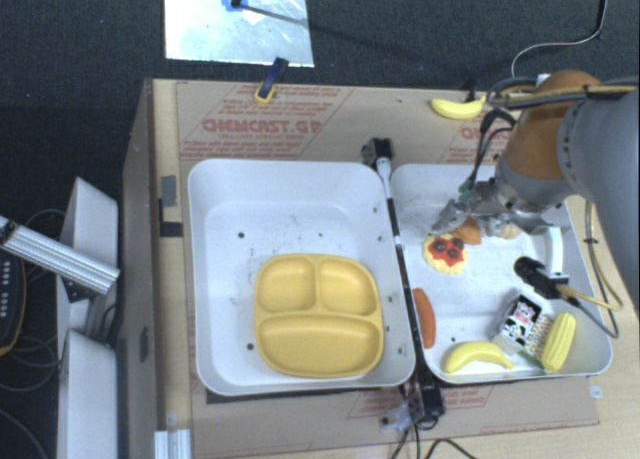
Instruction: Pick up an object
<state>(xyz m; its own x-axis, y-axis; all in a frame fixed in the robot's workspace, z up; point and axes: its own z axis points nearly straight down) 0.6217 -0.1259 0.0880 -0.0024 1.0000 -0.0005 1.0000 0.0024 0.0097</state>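
A: What's the setting?

B: Dark carpet [70, 47] all round, with a shiny sheet [215, 17] lying on it at 12 o'clock. The bench [300, 117] is topped with printed cardboard.

A: Count things for me.

B: Two white bins. The left bin [215, 247] has one yellow tray [320, 315], low of centre. The right bin [485, 297] has one pizza toy [445, 253] at 9 o'clock, one red sausage [426, 317] at 8, one banana [478, 357] at 6, one black-and-white box [520, 321] at 5 and one corn cob [558, 340] just beside it, toward 4.

A: Only one banana?

B: Two in all. The second banana [455, 107] lies on the cardboard, outside the right bin at its 12 o'clock.

A: And the arm?

B: The gripper [462, 217] is down in the right bin at 10 o'clock, just above the pizza toy. A small orange piece [469, 235] sits between them; I can't make out what it is.

A: Open or closed?

B: I can't tell, and I can't see anything held.
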